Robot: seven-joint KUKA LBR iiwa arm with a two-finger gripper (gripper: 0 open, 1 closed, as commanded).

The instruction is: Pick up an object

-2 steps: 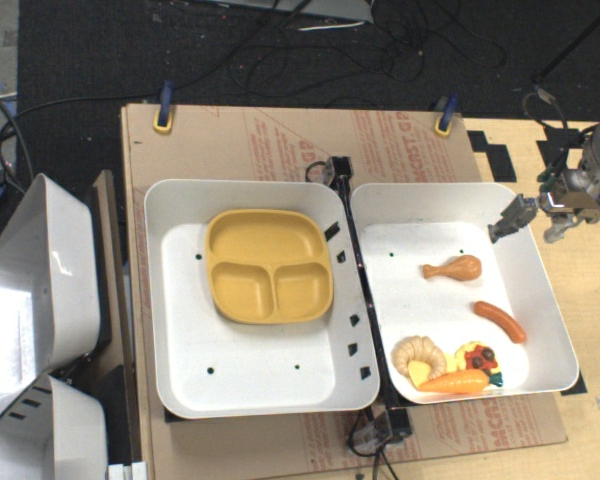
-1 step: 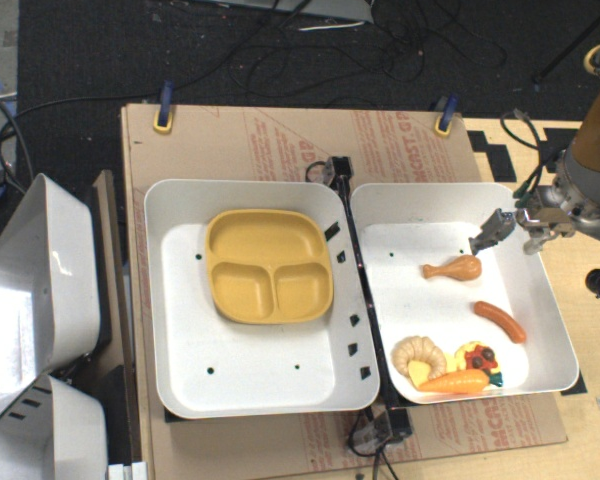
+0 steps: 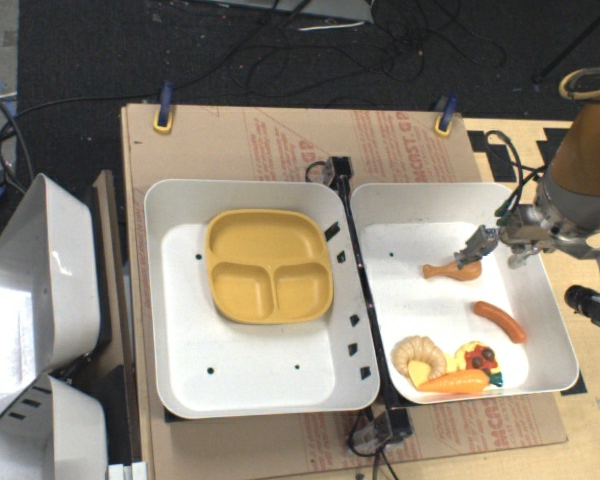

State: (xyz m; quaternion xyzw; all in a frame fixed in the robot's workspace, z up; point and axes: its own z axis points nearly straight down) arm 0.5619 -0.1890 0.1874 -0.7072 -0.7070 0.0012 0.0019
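Observation:
My gripper (image 3: 500,249) hangs over the right bin (image 3: 400,208), near its back right, and stands open with nothing between its fingers. Its left finger (image 3: 476,245) is just above the thick right end of a brown toy drumstick (image 3: 450,270) lying on the bin floor. An orange-red sausage (image 3: 500,321) lies in front of the gripper. At the bin's front edge lie a beige croissant-like toy (image 3: 418,355), an orange carrot (image 3: 455,382) and a yellow piece with red and dark spots (image 3: 478,356).
The left bin (image 3: 180,368) holds a yellow three-compartment plate (image 3: 270,266). A black divider (image 3: 358,288) runs between the bins. The arm's orange band (image 3: 585,158) rises at the right edge. White containers (image 3: 35,288) stand left of the bench.

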